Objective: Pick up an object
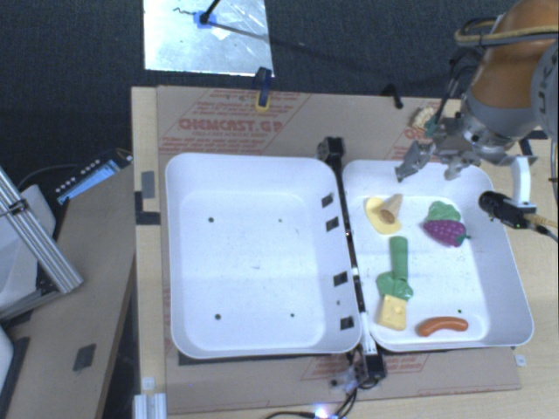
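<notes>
We see our gripper (432, 162) up high at the upper right, fingers spread and holding nothing. The toy grapes (445, 230) wait in the right bin (507, 278), so picking is not started.

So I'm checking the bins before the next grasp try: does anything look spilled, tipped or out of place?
Nothing stands out. The purple toy grapes, yellow ice-cream cone, green toy vegetable, yellow cheese wedge and orange-red sausage all lie inside the right white bin. The open gripper hovers over its far edge.
</notes>
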Tool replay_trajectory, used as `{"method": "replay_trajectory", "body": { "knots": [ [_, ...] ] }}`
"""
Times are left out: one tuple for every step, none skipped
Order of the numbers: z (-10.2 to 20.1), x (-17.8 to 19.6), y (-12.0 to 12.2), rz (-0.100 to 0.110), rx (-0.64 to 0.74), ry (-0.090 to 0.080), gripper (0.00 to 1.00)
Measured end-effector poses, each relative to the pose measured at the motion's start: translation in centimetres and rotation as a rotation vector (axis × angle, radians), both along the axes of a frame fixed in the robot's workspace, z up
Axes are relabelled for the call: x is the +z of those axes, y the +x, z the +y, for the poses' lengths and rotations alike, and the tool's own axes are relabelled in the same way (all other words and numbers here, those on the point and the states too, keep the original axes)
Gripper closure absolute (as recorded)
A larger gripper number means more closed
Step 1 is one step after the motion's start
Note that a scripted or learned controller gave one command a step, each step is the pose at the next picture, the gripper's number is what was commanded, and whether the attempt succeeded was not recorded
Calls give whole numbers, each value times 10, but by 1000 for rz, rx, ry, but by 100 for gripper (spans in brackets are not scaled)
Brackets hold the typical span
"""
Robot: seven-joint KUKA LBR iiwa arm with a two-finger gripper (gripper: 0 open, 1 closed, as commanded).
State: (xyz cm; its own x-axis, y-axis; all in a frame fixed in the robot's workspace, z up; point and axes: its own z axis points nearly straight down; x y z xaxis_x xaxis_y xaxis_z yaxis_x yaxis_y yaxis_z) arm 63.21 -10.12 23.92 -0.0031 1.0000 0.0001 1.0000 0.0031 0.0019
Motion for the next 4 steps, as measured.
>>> {"method": "replay_trajectory", "body": {
  "knots": [
    [-19, -107, -27, 9, -4, 1, 0],
    [-10, -157, -21, 3, 0, 0, 0],
    [-11, -144, -21, 0, 0, -1, 100],
    [-28, 17, 38, -22, 2, -6, 100]
  ]
}}
